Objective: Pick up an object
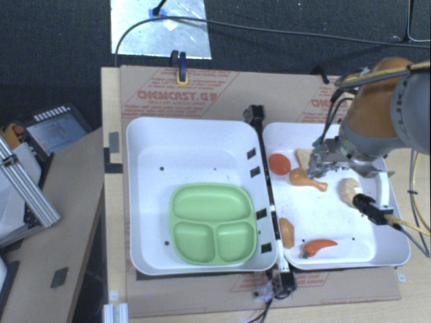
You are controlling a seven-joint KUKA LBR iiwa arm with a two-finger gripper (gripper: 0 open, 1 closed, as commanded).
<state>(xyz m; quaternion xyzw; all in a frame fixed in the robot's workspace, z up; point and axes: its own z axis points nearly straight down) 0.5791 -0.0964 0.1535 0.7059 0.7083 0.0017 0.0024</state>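
**Arm low over the right bin, drumstick-shaped toy just below its jaws**

Camera view: The grey arm with the orange band reaches in from the right, and its gripper (328, 159) hangs low over the upper middle of the shallow white plastic right bin (389, 247). Whether the jaws are spread or closed, and whether anything sits between them, I cannot tell; dark metal and cabling blur together there. Just beneath the tip lies a tan, drumstick-shaped toy (307, 177), its bulb end to the left and its narrow end running right. Touching or nearly touching it on the upper left is a flat red round piece (279, 163), smooth and glossy. A pale cream lumpy piece (348, 190) rests to the right, near a black part of the arm's tooling. Near the bin's front edge lie a small orange rounded piece (287, 232) by the dividing wall and a red chilli-shaped toy with a green stem (318, 247).

The left white bin (145, 136) holds a matte pale-green moulded tray with three compartments (213, 221). Both bins sit on a brown cardboard sheet (202, 89) covering the surface.

The step in hand looks like the descent onto a target, most likely the drumstick. The next move likely calls for centring on its slim, curved body and closing; the hard, smooth plastic could slip sideways, and the neighbouring red piece crowds one side.
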